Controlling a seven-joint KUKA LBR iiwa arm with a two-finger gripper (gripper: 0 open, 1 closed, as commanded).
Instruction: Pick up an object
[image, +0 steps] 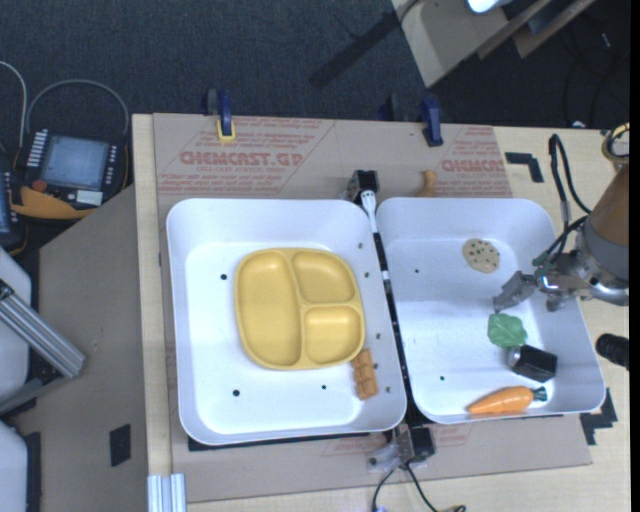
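Hovering over the right bin (440, 215), the gripper (535, 290) has its fingers spread apart with nothing between them. No object is lifted yet; the pick remains to be done. Nearest candidates lie just below it: the green piece (506, 329), black block (533, 362) and carrot (503, 401). The cookie (481, 254) sits near the bin's far side.

Dark blue carpet (200, 50) — brown bench (320, 150) atop

Bright, even overhead light, soft shadows, slightly soft focus.
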